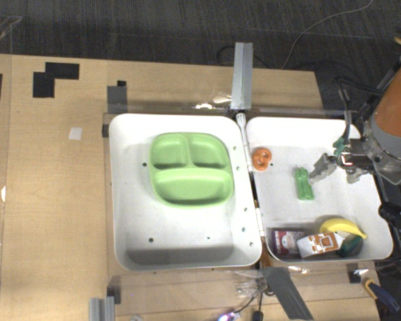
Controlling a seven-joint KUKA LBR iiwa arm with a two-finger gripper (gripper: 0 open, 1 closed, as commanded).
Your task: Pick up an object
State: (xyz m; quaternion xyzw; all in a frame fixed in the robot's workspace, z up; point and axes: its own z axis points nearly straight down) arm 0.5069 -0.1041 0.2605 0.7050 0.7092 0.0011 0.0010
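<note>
The right bin (pixel 281 199) holds a small green block (pixel 304 182) near its middle and an orange round piece (pixel 261 157) at its left wall. Along its front edge lie a yellow banana (pixel 343 229), a small carton (pixel 319 244) and a dark packet (pixel 287 241). My gripper (pixel 336 170) hangs over the right part of this bin, just right of the green block and above it. Its fingers (pixel 320 167) are spread open with nothing between them.
The left bin (pixel 130 199) carries a green divided plate (pixel 190 168). A metal post (pixel 242 72) stands behind the seam between the bins. A dark green item (pixel 353 247) sits in the right bin's front right corner. Cables run behind the arm at the right.
</note>
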